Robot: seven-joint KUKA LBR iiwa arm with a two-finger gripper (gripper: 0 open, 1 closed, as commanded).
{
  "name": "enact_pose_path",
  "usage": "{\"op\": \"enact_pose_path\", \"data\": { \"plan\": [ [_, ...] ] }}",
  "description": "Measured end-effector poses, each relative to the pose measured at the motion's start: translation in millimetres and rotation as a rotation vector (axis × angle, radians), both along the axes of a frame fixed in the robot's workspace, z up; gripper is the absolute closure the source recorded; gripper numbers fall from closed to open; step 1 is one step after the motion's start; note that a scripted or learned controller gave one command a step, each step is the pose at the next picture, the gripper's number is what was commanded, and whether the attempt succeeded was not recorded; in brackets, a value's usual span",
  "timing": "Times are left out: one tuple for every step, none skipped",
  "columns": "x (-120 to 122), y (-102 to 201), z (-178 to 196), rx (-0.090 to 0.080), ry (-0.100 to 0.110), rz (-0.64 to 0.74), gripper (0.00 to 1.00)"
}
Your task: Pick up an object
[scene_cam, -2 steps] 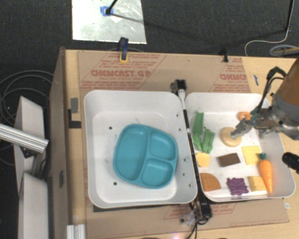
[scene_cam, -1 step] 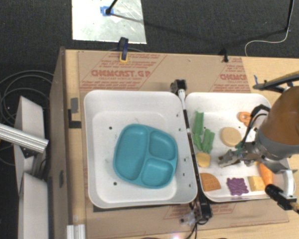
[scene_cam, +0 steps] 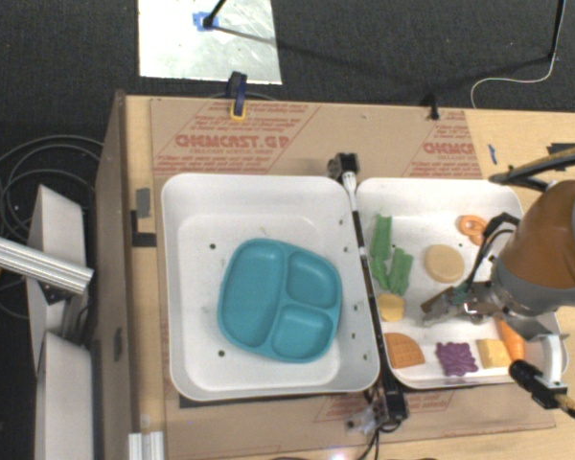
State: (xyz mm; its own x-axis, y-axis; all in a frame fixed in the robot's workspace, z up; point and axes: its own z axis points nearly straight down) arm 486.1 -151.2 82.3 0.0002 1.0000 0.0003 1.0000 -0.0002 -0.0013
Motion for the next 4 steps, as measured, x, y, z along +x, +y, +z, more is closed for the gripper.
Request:
{"op": "enact_pose_path", "data": {
  "plan": [
    [76.8,-49.4,3.5,-0.005,-0.011,0.005,0.00],
    [66.8,-55.4,2.0,-0.001,-0.002,0.002,0.00],
    [49.4,-29.3,1.7,0.001,-0.001,0.005,0.00],
    [51.1,-30.6,12.8,0.000,-0.005,0.005,1.00]
  ]
}}
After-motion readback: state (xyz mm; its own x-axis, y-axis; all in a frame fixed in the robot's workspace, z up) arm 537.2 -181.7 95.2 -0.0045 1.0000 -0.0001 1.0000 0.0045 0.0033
